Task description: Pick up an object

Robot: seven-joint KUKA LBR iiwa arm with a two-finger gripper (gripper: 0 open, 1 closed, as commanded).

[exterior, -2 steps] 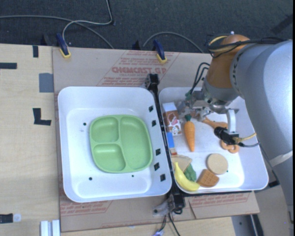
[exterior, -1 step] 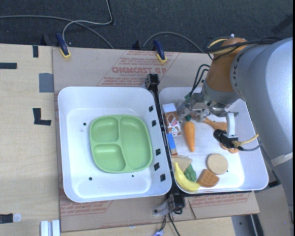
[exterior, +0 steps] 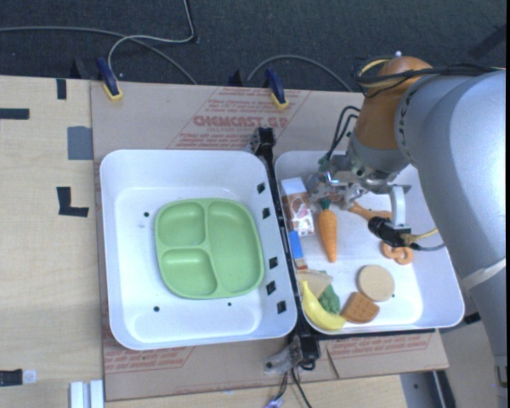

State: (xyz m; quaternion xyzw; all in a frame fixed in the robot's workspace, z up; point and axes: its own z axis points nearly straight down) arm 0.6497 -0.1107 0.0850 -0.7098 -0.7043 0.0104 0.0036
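Tool [exterior: 338, 187] low over right bin [exterior: 433, 300]; carrot [exterior: 327, 235] just below it, apart; tool state: cannot tell

arm [exterior: 459, 151] cut off at right edge, hand [exterior: 340, 185] fingers indistinct, right bin [exterior: 446, 308] partly hidden

Both bins [exterior: 119, 228] were seen white. Divided plate [exterior: 209, 248] in left bin was pale green. In right bin: carrot [exterior: 327, 235] orange with green top, banana [exterior: 316, 309] yellow, round cookie [exterior: 376, 282] tan, waffle-like piece [exterior: 360, 308] orange-brown. Arm [exterior: 455, 155] was grey with orange band [exterior: 384, 109]. Cardboard sheet [exterior: 229, 117] was brown with red print.
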